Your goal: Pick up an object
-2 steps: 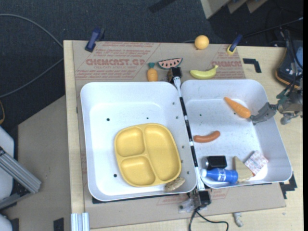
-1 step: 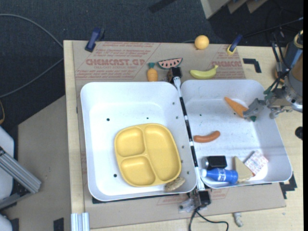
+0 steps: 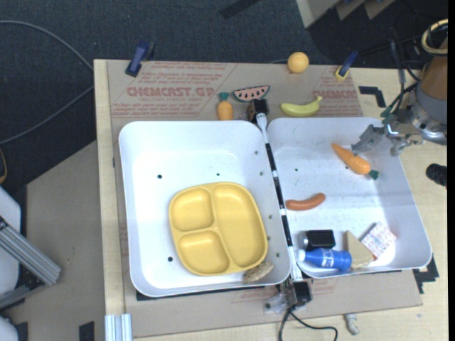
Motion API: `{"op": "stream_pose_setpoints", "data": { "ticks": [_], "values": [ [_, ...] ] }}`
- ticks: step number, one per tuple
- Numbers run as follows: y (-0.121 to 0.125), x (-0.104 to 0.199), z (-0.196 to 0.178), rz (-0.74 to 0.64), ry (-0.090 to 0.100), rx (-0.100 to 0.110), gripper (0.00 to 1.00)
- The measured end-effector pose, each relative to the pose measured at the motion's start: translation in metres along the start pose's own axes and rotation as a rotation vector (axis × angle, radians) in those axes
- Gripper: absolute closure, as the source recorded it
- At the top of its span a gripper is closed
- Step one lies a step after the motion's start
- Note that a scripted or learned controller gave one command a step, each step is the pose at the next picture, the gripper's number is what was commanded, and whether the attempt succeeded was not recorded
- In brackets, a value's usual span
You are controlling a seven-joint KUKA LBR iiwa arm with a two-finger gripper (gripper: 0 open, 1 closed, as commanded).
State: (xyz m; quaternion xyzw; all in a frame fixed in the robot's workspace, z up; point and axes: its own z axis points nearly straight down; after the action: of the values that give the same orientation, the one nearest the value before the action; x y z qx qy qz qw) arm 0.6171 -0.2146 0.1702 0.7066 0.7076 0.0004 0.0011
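Bench (image 3: pixel 178 94): cardboard-topped, red print along the far edge, two shallow white bins side by side.

Left bin (image 3: pixel 142 148): yellow three-compartment plate (image 3: pixel 217 228) lying flat, near-right of centre. Small tan item (image 3: pixel 257 271) on the near rim, just beside the plate's near-right corner; too small to identify.

Right bin (image 3: pixel 398 212): toy carrot (image 3: pixel 352 158) at far centre, lying at a slant, green tip toward near-right. Sausage (image 3: pixel 305 202) near the left wall, mid-depth, well apart from the carrot. Cluster at the near wall: blue bottle (image 3: pixel 326 260) on its side, black block (image 3: pixel 319 238) just beyond it and touching or nearly so, tan wedge (image 3: pixel 357 249) right of the bottle, white packet with red print (image 3: pixel 378 239) just right of the wedge.

Arm (image 3: pixel 430 84): in from the right, over the far-right corner of the right bin. Gripper (image 3: pixel 380 135) just right of the carrot's far end, near it, apart from it as far as visible. Nothing seen between the fingers. Open or closed: cannot tell at this resolution.

Outside the bins, on the bench's far strip: banana (image 3: pixel 301 106), watermelon slice (image 3: pixel 252 92), small orange toy with green top (image 3: pixel 225 109), small dark item (image 3: pixel 257 108) beside it. Orange ball (image 3: pixel 298 62) at the far edge. Blue clamps at far left (image 3: pixel 138 57) and far right (image 3: pixel 346 64) of the board.
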Motion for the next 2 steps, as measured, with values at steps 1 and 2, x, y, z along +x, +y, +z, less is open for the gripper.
{"op": "stream_pose_setpoints", "data": {
  "ticks": [1, 2],
  "values": [
    [0.02, 0.034, 0.087, 0.0, 0.003, 0.006, 0.0],
    [0.022, 0.034, 0.075, -0.001, 0.0, 0.0, 1.0]
  ]
}}
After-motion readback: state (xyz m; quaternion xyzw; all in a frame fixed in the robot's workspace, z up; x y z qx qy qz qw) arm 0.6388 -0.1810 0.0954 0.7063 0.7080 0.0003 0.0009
